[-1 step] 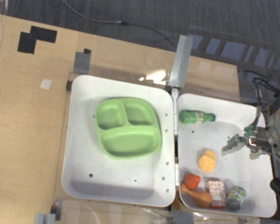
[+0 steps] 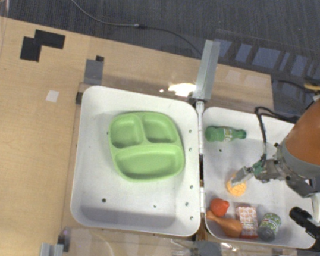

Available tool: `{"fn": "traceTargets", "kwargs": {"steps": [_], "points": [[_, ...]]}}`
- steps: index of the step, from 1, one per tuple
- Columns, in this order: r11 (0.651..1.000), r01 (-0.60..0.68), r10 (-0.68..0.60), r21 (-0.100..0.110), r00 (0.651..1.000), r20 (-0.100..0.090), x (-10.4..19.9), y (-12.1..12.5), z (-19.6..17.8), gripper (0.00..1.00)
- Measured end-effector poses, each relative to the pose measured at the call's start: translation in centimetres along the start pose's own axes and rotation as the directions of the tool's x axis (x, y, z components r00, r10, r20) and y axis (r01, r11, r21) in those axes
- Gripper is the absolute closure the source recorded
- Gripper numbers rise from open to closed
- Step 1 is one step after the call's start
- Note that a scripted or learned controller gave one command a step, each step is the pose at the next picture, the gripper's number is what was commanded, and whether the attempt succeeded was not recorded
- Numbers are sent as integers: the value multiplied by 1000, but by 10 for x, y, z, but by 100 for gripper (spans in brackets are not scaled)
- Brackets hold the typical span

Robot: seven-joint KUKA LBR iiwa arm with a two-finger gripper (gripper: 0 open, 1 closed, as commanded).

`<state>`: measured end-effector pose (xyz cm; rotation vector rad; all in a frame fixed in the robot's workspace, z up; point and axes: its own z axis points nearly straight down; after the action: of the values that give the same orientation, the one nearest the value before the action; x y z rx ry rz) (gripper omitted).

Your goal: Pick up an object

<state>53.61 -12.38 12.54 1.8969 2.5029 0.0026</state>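
The object at my pincer (image 2: pixel 242 178) is a small yellow-orange item (image 2: pixel 237 186), rounded, with a paler patch on its upper side; its exact kind cannot be determined at this resolution. It appears to sit between my fingertips, in the middle of the right bin (image 2: pixel 304 132). My pincer is closed on the yellow-orange item, the fingers meeting it from the 1 o'clock side, with my wrist and the orange band (image 2: pixel 319 131) rising toward 2 o'clock. Whether the item is lifted clear of the bin floor cannot be determined.

Other contents of the right bin:
- A green bottle (image 2: pixel 225 133) lies on its side at 11 o'clock from my pincer, near the bin's far wall.
- A red tomato-like item (image 2: pixel 218 207) lies at 7 o'clock, touching an orange carrot-like item (image 2: pixel 226 225) just below it.
- A small red-and-white packet (image 2: pixel 246 217) lies at 6 o'clock, just beside the carrot-like item.
- A small green-labelled can (image 2: pixel 269 225) lies at 5 o'clock, just beside the packet.

The left bin (image 2: pixel 91 162) holds a green divided plate (image 2: pixel 145 145) with three compartments, set slightly askew.

Both bins rest side by side on a light wooden bench (image 2: pixel 24 151). Black square markers (image 2: pixel 41 44) are fixed at the bench's far left. A grey metal post (image 2: pixel 208 69) stands at the far junction of the bins. Beyond the bench is dark grey carpet (image 2: pixel 167 5) crossed by a thin cable (image 2: pixel 82 8).
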Motion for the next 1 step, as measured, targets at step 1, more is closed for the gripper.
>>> {"fn": "traceTargets", "kwargs": {"steps": [1], "points": [[993,-118,118,-9,993,0,-8,-4,33,0]]}}
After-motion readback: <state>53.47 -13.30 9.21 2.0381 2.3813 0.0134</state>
